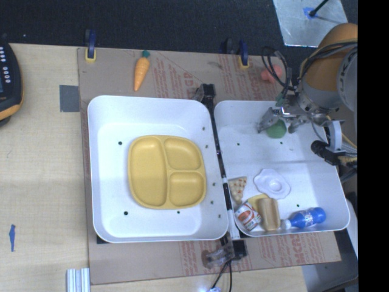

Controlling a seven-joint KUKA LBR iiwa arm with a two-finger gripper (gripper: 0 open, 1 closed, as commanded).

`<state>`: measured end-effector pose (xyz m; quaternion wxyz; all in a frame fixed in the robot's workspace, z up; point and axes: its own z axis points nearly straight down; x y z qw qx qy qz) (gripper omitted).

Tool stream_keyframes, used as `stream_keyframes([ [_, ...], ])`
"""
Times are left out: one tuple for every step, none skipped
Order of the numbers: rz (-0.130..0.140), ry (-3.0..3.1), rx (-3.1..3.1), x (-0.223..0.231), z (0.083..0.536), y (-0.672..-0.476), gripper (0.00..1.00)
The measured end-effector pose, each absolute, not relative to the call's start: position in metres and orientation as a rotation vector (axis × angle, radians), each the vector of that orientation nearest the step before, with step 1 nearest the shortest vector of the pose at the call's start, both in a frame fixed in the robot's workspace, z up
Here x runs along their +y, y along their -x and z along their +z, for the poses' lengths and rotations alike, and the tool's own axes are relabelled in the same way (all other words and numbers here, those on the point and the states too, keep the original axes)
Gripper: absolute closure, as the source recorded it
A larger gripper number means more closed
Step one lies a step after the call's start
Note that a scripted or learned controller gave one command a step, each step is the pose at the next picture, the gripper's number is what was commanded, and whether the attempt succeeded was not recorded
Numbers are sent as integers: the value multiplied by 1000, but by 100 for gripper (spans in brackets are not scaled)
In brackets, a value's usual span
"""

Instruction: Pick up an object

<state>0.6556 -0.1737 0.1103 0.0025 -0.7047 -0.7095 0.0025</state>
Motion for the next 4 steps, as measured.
stream_keyframes([
  [17, 2203, -2224, -176, 126, -655, 100],
  [-7, 2214, -2232, -121, 245, -606, 100],
  [4, 2216, -2224, -124, 237, -606, 0],
  [7, 2217, -2226, -160, 130, -657, 0],
])
